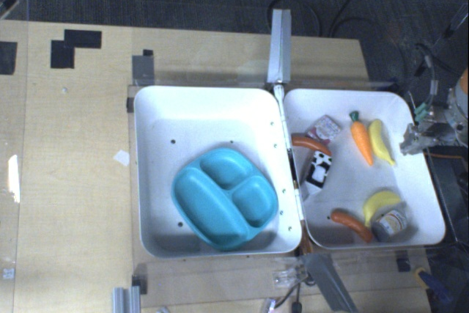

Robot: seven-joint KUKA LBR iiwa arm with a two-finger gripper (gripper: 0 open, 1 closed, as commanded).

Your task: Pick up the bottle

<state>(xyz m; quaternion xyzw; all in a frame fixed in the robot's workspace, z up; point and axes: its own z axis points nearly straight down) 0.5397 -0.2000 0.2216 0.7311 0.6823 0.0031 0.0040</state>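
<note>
Bench [73,157]: pale wood, bearing two shallow white bins side by side.

Left bin [157,121]: holds one blue tray [223,196] with three compartments, lying at a slant toward the near side.

Right bin [421,187]: holds the small items.
- Bottle [316,170]: dark, with a black-and-white label, lying on its side near the left wall, close to the divider between the bins.
- Sausage [310,144]: orange-brown, just above the bottle and about touching it.
- Packet [323,129]: small, pinkish-grey, beside the sausage toward the far wall.
- Carrot [361,142]: orange with a green top, in the far half.
- Banana [380,142]: yellow, just right of the carrot.
- Second banana [381,203]: yellow, near the front right corner.
- Can [390,224]: grey, touching the second banana's near side.
- Second sausage [350,223]: orange-brown, along the front wall, left of the can.

Gripper [415,137]: at the right rim of the right bin, well apart from the bottle; whether its pincer is apart or together cannot be told. Nothing is seen in it.
</note>
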